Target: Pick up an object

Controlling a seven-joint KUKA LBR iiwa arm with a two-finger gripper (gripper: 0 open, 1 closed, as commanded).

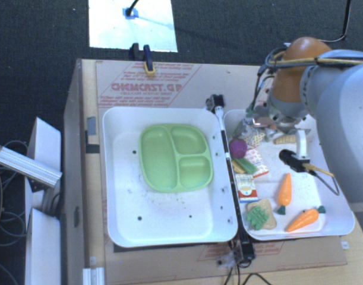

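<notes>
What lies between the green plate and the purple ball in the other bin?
In the camera view, just the adjoining rims of the two bins lie between the green plate and the purple ball.

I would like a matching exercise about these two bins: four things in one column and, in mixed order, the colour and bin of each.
1 divided plate
2 round ball
3 nearest carrot
4 waffle-like toy

A purple, right bin
B orange, right bin
C green, left bin
D green, right bin

Pairs: 1-C; 2-A; 3-B; 4-D
</notes>
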